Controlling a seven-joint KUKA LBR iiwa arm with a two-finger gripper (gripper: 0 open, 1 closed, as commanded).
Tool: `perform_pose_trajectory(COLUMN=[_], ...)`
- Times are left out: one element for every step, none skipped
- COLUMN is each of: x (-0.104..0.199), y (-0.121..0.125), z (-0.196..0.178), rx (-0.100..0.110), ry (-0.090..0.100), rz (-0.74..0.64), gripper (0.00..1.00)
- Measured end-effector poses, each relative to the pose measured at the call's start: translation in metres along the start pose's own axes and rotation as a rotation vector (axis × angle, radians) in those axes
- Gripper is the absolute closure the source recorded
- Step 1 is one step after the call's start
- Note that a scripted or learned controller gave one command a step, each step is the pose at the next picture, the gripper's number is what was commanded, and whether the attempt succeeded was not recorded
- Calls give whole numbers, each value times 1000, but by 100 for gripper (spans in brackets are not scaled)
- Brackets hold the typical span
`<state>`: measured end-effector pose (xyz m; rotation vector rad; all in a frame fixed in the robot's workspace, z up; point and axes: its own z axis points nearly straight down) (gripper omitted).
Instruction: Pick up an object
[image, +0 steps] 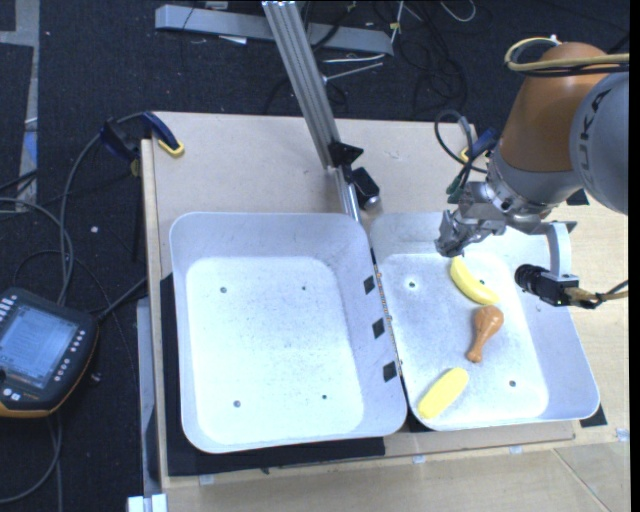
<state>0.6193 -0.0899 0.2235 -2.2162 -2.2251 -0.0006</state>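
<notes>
One banana (472, 281) is lying just below-right of the gripper (455, 240) (finger state unclear) — long axis slanting down-right.

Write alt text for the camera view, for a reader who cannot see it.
The arm's end effector hangs over the right bin, just above a yellow banana. A brown drumstick toy and a yellow corn cob lie nearer the front; the left bin sits alongside.
</notes>
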Motion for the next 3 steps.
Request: perform_pose_trajectory(x=[47, 98, 145], y=[-18, -23, -37], z=[-6, -16, -6], rx=[-1, 0, 0], ry=[0, 0, 0], rz=[0, 0, 0], gripper=[100, 100, 100])
